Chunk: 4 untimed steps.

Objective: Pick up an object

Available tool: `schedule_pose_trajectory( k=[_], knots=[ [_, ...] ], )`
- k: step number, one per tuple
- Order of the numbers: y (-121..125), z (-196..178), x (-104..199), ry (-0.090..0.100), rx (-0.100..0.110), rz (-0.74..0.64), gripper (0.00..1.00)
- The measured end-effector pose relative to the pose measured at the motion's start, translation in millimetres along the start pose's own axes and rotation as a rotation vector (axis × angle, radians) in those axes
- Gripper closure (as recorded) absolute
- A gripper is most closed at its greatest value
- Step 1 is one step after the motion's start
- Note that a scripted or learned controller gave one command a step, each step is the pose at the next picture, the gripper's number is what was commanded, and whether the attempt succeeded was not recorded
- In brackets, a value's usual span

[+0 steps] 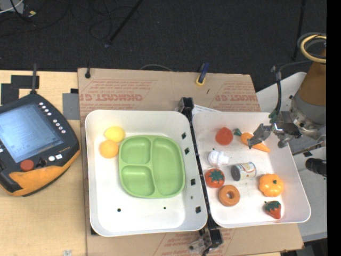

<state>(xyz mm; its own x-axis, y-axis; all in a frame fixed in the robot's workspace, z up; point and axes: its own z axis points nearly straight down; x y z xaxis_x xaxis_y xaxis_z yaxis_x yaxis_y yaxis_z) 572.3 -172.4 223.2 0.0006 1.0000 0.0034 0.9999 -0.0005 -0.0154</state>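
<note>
Right bin (pixel 298 207): two tomatoes (pixel 224 136), one carrot (pixel 253 142), one pumpkin (pixel 270 185), doughnut (pixel 229 195), strawberry (pixel 273 209), can (pixel 243 170), white bottle (pixel 216 158). Left bin (pixel 106 207): green tray (pixel 151 166), two yellow fruits (pixel 113 134). Gripper (pixel 270 133) hangs spread wide just over the carrot, pinching nothing

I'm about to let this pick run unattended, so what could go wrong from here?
The gripper hangs right over the carrot, which lies close to the red tomato, so a descent could nudge the carrot aside. The carrot also sits near the right bin's far wall, which might crowd the approach. The nearby small can lies on its side and may roll if bumped.
</note>
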Motion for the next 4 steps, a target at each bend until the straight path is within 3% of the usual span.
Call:
schedule_pose_trajectory(
  k=[1, 4],
  knots=[
    [2, -7, 0, -0.002, -0.012, -0.002, 0.0],
    [13, 139, 1, -0.001, -0.009, -0.002, 0.0]
  ],
)
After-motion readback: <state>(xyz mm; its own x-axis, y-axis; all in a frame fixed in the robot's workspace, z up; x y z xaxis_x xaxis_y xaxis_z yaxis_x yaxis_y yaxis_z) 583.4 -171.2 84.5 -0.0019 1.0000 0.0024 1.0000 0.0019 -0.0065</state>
